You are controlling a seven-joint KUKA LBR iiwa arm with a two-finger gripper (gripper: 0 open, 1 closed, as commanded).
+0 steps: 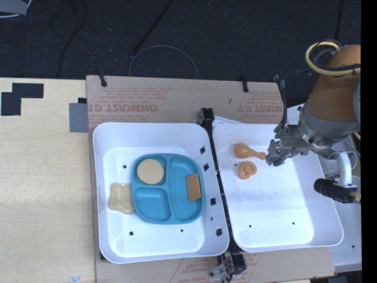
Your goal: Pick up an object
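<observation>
a: two orange pieces sit in the right bin point(294, 229): a drumstick point(247, 152) and, just below it, a pretzel point(247, 170). which one does the gripper point(275, 157) have the better line on?

b: the drumstick, i'd judge. it lies at about nine o'clock from the gripper, near it but apart, with white floor between the two. its fat end points away toward nine and its thin end toward the gripper, so the long axis runs roughly nine to three, tipped slightly down on the three side.

a: and the pretzel?

b: at about eight o'clock from the gripper, a bit farther off and round, so it has no axis to line up with.

a: is the gripper wide or narrow?

b: i cannot tell; it is a dark cluster at this slant. nothing orange sits in it.

a: so the coming move?

b: probably a short slide toward nine, then a closing across the drumstick's thin neck, at right angles to that axis. the left bin point(109, 140), with its blue tray point(159, 208), lies well off and the arm would have to cross the divider.
</observation>
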